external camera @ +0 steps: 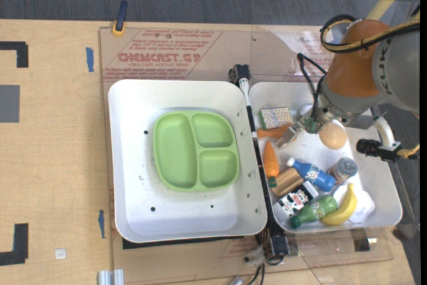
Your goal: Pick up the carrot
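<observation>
Tool (pixel 293 133) over the right bin (pixel 390 200), finger state indiscernible. Carrot (pixel 270 160) lies just below-left of it by the bin's left wall, among banana (pixel 345 205), bottles and egg (pixel 332 136). Left bin (pixel 127 143) holds a green divided plate (pixel 195 151).

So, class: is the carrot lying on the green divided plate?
No. The carrot lies in the right bin, against its left wall, while the green divided plate sits in the left bin.

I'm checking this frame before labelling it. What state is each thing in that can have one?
carrot: lying in the right bin, against its left wall, not held.
gripper: low over the right bin, above the carrot's upper end.
green bottle: lying on its side.
banana: lying flat.
green divided plate: flat in the left bin.
</observation>
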`<state>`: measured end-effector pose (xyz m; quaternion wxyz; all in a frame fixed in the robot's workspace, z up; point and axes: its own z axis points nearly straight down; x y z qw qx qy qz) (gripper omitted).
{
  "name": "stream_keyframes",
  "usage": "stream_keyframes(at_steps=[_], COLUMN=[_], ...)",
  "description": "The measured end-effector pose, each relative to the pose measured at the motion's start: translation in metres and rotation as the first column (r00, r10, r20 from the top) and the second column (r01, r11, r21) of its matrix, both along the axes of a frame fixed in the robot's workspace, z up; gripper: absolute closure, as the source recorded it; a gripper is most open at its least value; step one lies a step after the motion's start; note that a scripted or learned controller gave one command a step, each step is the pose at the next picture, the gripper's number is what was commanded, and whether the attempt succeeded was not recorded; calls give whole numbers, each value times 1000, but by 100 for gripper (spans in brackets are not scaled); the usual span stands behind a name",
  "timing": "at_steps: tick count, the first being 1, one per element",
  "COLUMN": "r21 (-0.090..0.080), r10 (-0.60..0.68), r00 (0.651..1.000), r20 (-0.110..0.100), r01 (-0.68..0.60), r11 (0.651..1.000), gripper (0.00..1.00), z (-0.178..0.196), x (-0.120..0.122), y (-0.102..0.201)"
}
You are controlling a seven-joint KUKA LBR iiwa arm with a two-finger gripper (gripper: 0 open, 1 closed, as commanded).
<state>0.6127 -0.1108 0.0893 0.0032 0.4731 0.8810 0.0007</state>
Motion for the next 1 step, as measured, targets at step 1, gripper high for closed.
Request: stream_keyframes(at_steps=[1], r21=[-3], r10=[90], r00=[996], r20=[-3], r01=[-90], r11=[996], gripper=[0], z=[25], x=[-10], y=[46])
